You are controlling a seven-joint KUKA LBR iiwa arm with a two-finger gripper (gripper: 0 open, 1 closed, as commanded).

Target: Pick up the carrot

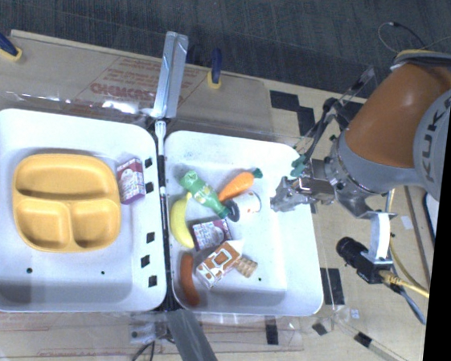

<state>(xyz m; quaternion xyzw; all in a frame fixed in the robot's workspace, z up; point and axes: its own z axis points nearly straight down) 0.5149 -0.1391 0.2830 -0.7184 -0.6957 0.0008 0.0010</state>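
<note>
Lying nearest the camera in the right bin [302, 257] are a small printed carton [217, 265] and a dark snack packet [207, 232], their labels too small to read. Beside them sits a banana [179, 219], then a green bottle [204, 193]. Farther back, the carrot [238, 184] rests tilted on the bin floor, untouched. The arm [393, 130] (orange band uppermost) reaches in from the right, wrist bent down over the bin's right rim. Its gripper [287, 196] hangs near the carrot; whether it is parted or clenched cannot be told. The left bin [52, 277] holds a yellow tray [65, 200].
</note>
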